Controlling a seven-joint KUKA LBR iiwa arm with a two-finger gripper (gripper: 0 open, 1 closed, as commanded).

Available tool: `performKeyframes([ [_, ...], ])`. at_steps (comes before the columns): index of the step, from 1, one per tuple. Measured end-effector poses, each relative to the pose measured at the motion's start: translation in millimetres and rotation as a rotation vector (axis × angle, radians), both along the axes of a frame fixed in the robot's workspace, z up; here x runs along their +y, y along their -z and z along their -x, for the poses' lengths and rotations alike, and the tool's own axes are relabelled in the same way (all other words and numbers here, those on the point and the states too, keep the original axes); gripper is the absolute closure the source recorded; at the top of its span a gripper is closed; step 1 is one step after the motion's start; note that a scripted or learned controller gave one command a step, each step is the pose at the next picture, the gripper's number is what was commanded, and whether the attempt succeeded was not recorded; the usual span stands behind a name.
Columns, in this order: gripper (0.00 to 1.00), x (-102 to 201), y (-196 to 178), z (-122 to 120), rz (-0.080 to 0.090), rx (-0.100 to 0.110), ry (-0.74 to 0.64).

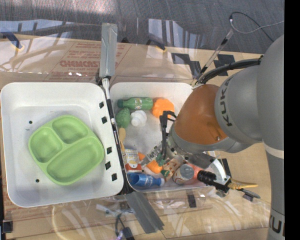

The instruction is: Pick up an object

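Now the arm (230, 109) bends down over the right bin (140, 91); its hand's (163, 156) state can't be told.

left shallow white bin (20, 184): smooth matt plastic
green three-compartment plate (65, 149): smooth plastic, slight sheen, far left of the gripper
orange wrist band (202, 119): glossy
green bottle (136, 103): shiny plastic

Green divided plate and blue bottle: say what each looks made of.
Green plate: likely moulded plastic, matte; even lime colour, soft rounded dividers, no sharp glare.
Blue bottle: probably plastic, glossier; small bright highlights along its side, though clutter partly hides it.
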State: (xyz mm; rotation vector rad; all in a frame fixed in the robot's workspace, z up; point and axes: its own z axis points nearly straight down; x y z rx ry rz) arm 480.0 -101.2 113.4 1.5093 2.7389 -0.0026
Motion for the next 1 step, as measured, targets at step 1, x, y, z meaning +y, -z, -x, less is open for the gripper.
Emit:
performKeyframes([
  [1,1.00,34.1,-156.8,-63.2,-0.008,0.009,0.006],
])
